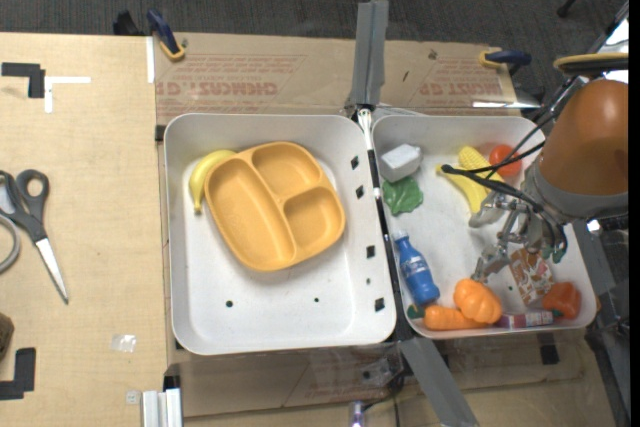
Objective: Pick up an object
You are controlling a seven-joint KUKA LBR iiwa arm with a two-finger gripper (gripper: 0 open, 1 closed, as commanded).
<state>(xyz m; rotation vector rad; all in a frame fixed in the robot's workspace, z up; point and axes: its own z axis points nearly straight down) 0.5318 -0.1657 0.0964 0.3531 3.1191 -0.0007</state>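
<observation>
Near edge of right bin (590, 315): orange toy (476, 300) lies just left and nearward of the gripper (515, 250), which hangs low over a wrapped packet (528, 277). Its state, open or closed, cannot be told. Farther: yellow corn (472, 173).

The left white plastic bin (200, 315) holds an orange-yellow three-part plastic plate (275, 205), with a yellow banana (203, 175) at its ten o'clock edge. The right white bin (445, 130) is busier (mostly warm colours): a blue plastic bottle with a white label (414, 270), a green leafy toy (403, 198), a pale grey block (400, 158), yellow corn (472, 175), and an orange toy carrot (462, 307) at six o'clock.
</observation>
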